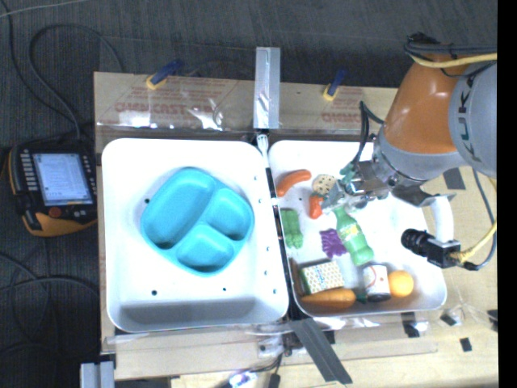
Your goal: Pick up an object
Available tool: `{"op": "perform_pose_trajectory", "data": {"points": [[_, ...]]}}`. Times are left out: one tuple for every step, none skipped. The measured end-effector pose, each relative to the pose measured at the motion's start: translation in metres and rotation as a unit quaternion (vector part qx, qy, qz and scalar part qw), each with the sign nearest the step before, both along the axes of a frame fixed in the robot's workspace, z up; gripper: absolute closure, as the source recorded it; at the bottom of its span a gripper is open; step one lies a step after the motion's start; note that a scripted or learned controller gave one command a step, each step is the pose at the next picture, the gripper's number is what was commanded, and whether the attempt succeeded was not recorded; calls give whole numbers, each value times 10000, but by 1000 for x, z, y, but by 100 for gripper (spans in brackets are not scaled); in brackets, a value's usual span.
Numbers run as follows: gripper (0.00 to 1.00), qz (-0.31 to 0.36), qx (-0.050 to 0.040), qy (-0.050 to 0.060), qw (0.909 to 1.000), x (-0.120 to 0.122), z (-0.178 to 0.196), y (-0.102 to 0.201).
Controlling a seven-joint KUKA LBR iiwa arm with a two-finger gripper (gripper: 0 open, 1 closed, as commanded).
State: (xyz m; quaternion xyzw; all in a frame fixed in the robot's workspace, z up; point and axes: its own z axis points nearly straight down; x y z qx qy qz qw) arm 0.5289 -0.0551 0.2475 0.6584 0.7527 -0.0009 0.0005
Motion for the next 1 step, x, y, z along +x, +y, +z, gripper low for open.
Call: {"op": "perform_pose_trajectory", "data": {"points": [[100, 1036, 1, 7, 9946, -10, -13, 12]]}}
